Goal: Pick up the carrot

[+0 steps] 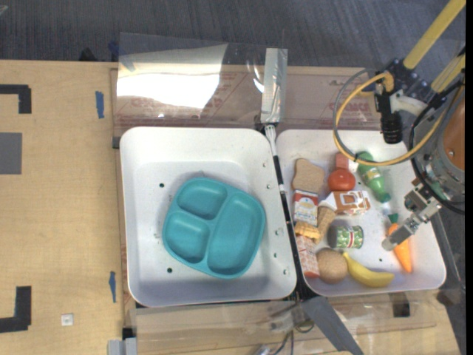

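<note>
Carrot-picking is at the grab step, by the look of it. Start far to the left of the gripper [403, 230]: you see the left bin [140, 198] with a teal tray [213, 228] in it, well apart from the work. Come closer, into the right bin [436, 272]. There is a slice of bread [308, 175], some small snack packs [305, 207], a little green can [345, 237], a potato [332, 265] and a banana [367, 273], all to the left of the gripper. A tomato [341, 179] and a green bottle [375, 183] sit up and to the left of it.

Now look at the gripper itself. It is low in the right bin, near the right wall. The carrot [403, 255] lies right at its tip, just below, with the pointed end aimed away toward the bin's front edge. The thick end seems to touch the tip.

You cannot tell from here if the gripper is open or closed, or if it has the carrot, because the parts are too small and dark.

My guess for the next move: make sure the squeeze is on the thick end of the carrot, then lift straight up, slowly, so it does not slip out.
</note>
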Controlling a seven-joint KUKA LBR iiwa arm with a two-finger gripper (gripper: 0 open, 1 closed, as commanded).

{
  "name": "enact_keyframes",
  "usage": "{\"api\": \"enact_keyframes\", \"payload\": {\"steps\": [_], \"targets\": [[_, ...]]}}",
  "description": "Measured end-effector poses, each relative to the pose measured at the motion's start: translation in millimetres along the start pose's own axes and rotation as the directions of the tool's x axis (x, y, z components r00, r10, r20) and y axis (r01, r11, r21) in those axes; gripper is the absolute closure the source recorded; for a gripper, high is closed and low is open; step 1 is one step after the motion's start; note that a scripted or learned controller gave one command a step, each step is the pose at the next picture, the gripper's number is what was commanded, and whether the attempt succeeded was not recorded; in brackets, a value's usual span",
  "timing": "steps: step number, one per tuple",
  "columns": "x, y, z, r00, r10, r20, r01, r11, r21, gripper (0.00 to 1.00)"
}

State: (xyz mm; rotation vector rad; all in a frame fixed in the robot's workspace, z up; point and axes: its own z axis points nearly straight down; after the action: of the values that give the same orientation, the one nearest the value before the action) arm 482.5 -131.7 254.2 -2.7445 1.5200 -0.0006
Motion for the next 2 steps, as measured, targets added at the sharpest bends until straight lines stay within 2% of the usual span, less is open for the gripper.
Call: {"api": "enact_keyframes", "payload": {"steps": [1, 2], "targets": [[60.0, 37.7, 158.3, 0.996, 0.092, 0.003, -0.092, 0.996, 0.008, 0.00], [57.2, 35.2, 164.9, 0.971, 0.238, -0.004, -0.238, 0.971, 0.004, 0.00]]}}
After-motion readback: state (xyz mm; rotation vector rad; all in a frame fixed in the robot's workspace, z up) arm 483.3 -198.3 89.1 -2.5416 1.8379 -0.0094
